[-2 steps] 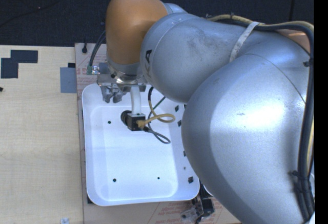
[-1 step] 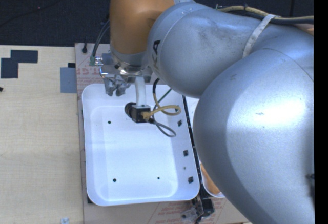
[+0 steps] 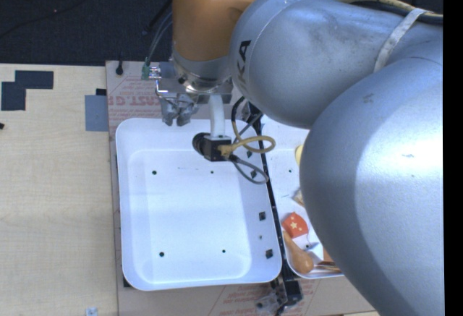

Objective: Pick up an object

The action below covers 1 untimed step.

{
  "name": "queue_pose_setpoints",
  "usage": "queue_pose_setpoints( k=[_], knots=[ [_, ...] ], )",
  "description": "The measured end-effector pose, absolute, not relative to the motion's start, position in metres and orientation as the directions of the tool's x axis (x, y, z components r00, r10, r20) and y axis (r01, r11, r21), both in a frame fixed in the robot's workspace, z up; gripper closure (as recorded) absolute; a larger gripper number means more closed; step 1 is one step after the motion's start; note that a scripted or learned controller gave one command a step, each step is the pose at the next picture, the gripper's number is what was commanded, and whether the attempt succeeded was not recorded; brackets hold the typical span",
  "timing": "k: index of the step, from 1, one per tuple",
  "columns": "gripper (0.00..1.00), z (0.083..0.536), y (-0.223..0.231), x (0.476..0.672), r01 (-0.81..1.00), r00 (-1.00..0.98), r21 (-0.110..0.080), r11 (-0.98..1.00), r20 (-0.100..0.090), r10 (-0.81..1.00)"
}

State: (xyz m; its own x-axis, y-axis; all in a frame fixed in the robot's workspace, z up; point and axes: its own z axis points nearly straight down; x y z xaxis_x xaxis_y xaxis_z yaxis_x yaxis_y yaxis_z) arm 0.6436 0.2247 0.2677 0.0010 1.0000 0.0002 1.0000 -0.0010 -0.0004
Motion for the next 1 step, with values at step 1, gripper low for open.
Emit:
queue_pose_setpoints(
  k=[1],
  knots=[
    [1.00,0.2362,0.2432,0.6437,1.000,0.000,-0.004,0.000,-0.001,1.000]
  ],
)
